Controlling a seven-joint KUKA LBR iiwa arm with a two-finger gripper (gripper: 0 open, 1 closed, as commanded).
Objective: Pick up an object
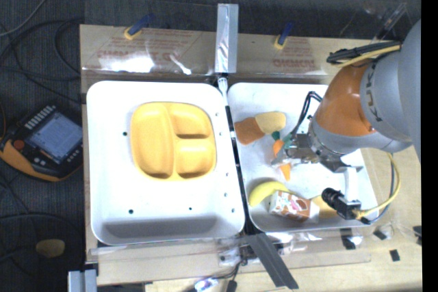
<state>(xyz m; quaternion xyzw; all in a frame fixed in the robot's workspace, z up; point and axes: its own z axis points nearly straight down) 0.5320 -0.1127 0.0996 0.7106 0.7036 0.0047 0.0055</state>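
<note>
- I see the arm (pixel 373 102) reaching in from the right, its orange band sitting over the right bin (pixel 356 89).
- The gripper (pixel 293 147) is down inside the right bin, near the middle of its floor; its dark metal head hides the tips, so I cannot tell how it is set or whether anything is caught in it.
- Just beside the gripper, on its left, I make out a small carrot (pixel 277 146) with a green top, and a second small orange piece (pixel 285 171) just below it. Whether either one touches the gripper I cannot tell.
- Up and to the left of the gripper lies a brown bread-like piece (pixel 248 130), touching a yellow lump (pixel 272 121) at its right.
- Toward the near wall of the same bin I see a banana (pixel 263 190), and touching it on the right a small printed carton (pixel 291 205) lying on its side.
- A black cylindrical part (pixel 337 201) with a yellow cable (pixel 387 198) hangs over the bin's near right corner.
- The left bin (pixel 109 202) holds a yellow divided tray (pixel 173 140), lying flat near its centre, well apart from the gripper.
- Left of the bench, on the dark floor, I see a handheld controller (pixel 42 143) with a screen.
</note>
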